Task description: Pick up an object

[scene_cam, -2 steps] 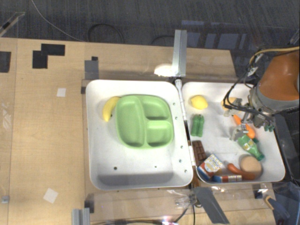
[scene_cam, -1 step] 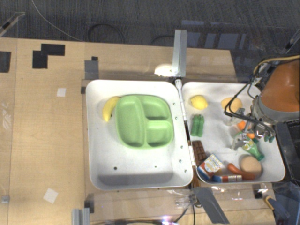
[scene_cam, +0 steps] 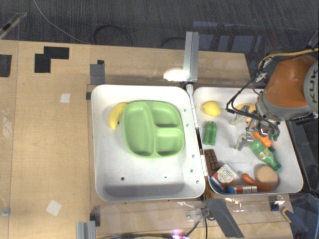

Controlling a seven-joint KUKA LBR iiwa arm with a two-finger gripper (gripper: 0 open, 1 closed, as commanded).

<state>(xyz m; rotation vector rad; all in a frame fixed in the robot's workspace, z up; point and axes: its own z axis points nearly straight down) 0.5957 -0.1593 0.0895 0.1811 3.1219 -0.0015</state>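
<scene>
Camera view. Your tool [scene_cam: 247, 139] sits low in the right white bin [scene_cam: 298, 179], near its right wall, just beside a green plastic bottle with an orange cap [scene_cam: 263, 152]; whether it is spread or closed on anything, you cannot tell. Nothing is seen lifted, so by your judgement the pick is not yet done.

Candidates in that bin: yellow lemon [scene_cam: 211, 108] at the far left corner, small green block [scene_cam: 210, 133], round tan ball [scene_cam: 266, 175].

The left white bin [scene_cam: 104, 183] holds a green divided tray [scene_cam: 152, 127] and a yellow banana [scene_cam: 116, 114].

Writing: none readable.

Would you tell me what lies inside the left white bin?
The left bin holds a green divided tray, with a banana beside it at its far-left edge. Whatever lies beneath the tray is covered.
</scene>
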